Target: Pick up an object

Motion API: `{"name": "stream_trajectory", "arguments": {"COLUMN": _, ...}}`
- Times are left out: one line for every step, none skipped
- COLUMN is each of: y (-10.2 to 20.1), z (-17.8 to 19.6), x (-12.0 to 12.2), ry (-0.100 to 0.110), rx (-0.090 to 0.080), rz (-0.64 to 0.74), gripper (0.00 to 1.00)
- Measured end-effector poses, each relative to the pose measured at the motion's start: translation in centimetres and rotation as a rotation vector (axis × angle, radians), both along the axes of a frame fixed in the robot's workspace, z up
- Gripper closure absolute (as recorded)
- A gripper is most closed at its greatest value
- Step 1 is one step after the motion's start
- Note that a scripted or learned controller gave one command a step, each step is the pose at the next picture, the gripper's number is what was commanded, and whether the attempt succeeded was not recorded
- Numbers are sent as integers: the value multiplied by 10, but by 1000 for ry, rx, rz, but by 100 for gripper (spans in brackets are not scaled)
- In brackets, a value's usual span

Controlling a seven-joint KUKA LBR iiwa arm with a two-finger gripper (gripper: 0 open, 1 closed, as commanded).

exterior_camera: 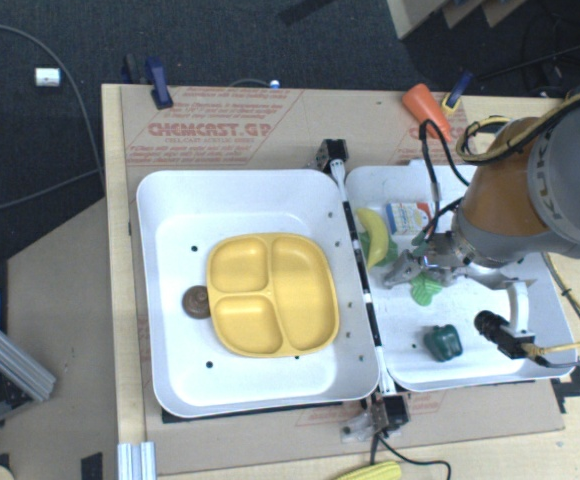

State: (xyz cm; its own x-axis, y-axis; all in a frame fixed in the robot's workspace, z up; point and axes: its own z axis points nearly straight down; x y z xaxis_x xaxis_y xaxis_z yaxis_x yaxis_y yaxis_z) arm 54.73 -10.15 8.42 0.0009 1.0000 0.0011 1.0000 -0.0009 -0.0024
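My gripper [417, 268] hangs low over the middle of the right bin [490, 363], with the arm coming in from the right. A small light-green object [425, 291] lies right under and touching the gripper's tip; I cannot tell whether it is held. To the gripper's left lies a yellow banana-shaped object [373, 234]. Behind the gripper is a white packet with red and blue print [406, 215], partly covered by the wrist. A dark teal object [443, 342] rests nearer the front of the right bin.
The left bin [170, 368] holds a yellow divided plate [270, 294] and a small brown round thing [196, 302] at its left side. An orange object [425, 105] and blue clips lie on the bench's far edge.
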Motion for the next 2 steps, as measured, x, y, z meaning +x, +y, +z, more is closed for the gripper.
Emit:
{"name": "stream_trajectory", "arguments": {"y": 0, "z": 10, "x": 1, "ry": -2, "rx": 0, "rz": 0, "gripper": 100}}
{"name": "stream_trajectory", "arguments": {"y": 65, "z": 101, "x": 16, "ry": -4, "rx": 0, "rz": 2, "gripper": 100}}
